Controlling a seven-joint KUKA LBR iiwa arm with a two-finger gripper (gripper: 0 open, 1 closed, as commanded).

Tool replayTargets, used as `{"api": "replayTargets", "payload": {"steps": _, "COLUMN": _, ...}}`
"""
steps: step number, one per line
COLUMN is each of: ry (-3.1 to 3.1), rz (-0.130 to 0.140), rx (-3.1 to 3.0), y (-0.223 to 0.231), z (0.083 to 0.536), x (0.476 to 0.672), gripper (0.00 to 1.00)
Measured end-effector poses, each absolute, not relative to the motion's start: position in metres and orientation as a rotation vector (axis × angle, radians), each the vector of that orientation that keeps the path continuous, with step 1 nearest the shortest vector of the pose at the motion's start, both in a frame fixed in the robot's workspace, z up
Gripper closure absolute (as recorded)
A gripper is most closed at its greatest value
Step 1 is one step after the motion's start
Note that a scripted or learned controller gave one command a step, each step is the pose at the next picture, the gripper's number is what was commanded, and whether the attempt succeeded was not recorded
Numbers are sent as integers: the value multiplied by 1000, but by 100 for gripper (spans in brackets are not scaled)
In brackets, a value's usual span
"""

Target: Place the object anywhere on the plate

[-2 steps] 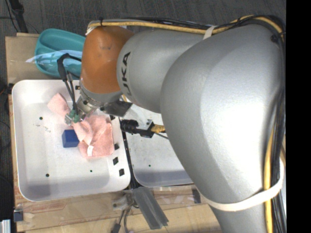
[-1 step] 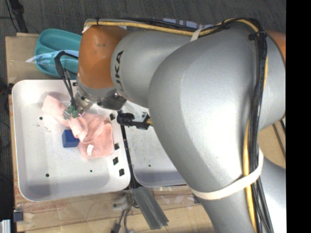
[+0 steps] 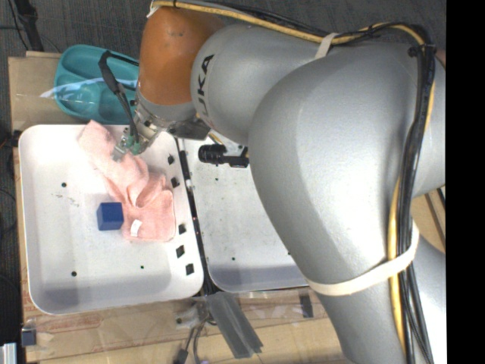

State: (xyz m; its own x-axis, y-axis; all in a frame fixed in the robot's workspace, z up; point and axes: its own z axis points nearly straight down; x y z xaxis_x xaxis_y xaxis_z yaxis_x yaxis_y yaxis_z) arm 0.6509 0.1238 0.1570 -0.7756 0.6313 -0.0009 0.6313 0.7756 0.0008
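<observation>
Inside the left bin (image 3: 45, 279) lie a pink cloth (image 3: 136, 184) and a blue cube (image 3: 110, 215) just beside it. Above the cloth's upper end sits the gripper (image 3: 129, 146), its state impossible to tell. Beside it, the right bin (image 3: 235, 271) lies under the arm (image 3: 318, 142).

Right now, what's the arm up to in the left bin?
The arm's gripper is down at the top of the left bin, right at the upper end of a pink cloth that lies crumpled across the bin. A blue cube sits beside the cloth, apart from the gripper. A teal plate rests outside the bin, above its top edge. Nothing is on the plate yet. Whether the gripper has the cloth is unclear.
</observation>
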Motion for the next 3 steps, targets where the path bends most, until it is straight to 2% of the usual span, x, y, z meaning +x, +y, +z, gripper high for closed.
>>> {"api": "replayTargets", "payload": {"steps": 1, "ry": 3009, "rz": -3, "rx": 909, "y": 168, "z": 178, "x": 609, "gripper": 100}}
{"api": "replayTargets", "payload": {"steps": 2, "ry": 3009, "rz": -6, "rx": 916, "y": 194, "z": 179, "x": 591, "gripper": 100}}
{"api": "replayTargets", "payload": {"steps": 3, "ry": 2980, "rz": -3, "rx": 996, "y": 151, "z": 149, "x": 621, "gripper": 100}}
